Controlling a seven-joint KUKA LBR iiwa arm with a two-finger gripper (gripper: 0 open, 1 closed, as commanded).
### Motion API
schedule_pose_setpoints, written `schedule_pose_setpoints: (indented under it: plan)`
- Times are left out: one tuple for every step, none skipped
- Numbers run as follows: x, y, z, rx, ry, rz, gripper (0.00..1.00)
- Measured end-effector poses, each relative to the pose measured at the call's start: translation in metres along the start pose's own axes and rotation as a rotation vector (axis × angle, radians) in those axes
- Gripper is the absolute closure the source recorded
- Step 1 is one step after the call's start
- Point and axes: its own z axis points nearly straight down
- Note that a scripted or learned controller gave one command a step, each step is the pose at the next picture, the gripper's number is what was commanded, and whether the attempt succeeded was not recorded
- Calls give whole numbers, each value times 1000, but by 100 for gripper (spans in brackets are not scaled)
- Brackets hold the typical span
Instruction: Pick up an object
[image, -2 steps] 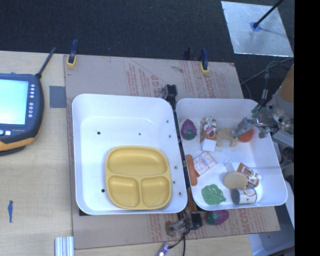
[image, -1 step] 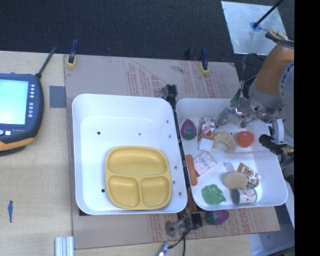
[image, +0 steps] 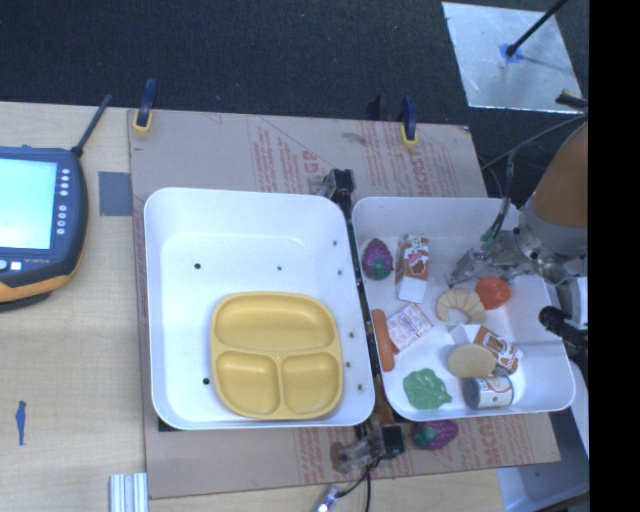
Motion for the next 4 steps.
schedule_pose_setpoints:
  plan:
    - [1, -45, 0, 0, 1, 0, 0]
    - [0, -45, -10, 2, 0, -3, 100]
    - [69, -6, -90, -3, 2, 0, 100]
    - [141, -32, -112, 1, 1, -2, 100]
